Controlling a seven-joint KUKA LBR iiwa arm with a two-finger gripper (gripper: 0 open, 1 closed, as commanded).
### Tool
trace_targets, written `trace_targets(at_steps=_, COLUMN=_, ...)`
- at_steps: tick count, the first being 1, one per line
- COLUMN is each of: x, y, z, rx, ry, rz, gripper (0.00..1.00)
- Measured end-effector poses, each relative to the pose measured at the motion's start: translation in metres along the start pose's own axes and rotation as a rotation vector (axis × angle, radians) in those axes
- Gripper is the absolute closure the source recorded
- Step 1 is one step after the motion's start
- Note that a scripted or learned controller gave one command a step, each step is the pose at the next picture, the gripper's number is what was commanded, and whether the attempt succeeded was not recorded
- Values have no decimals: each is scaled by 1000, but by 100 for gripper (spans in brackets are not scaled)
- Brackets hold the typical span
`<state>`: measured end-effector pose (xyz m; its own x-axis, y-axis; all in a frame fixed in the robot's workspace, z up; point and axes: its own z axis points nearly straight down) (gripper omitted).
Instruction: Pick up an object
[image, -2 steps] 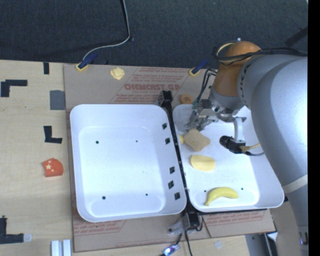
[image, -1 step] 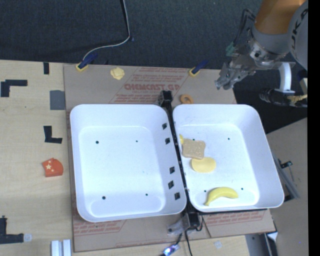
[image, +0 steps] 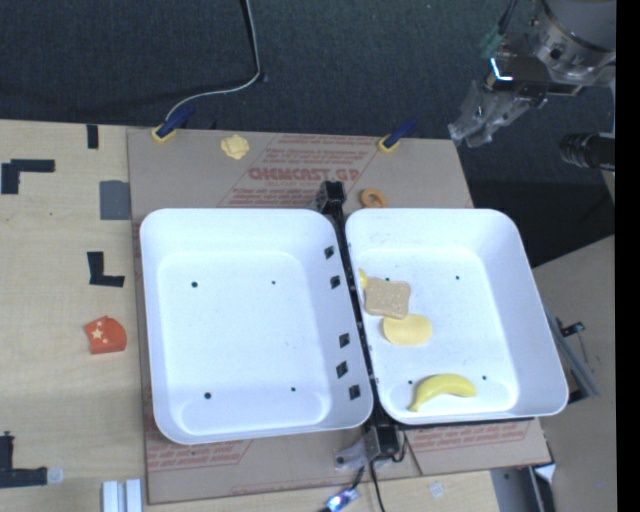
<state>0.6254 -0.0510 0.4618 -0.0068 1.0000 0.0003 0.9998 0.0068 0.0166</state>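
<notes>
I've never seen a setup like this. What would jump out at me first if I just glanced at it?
Two shallow white bins sit side by side, the left bin and the right bin. The right one holds a yellow banana near its front edge, with a tan cracker-like square and a pale yellow slice near its left wall. The gripper hangs at the top right, beyond the bins.
</notes>
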Motion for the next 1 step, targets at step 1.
trace_targets(at_steps=1, x=21, y=-83, z=-82, rx=5, ry=1, rz=3, gripper=100)
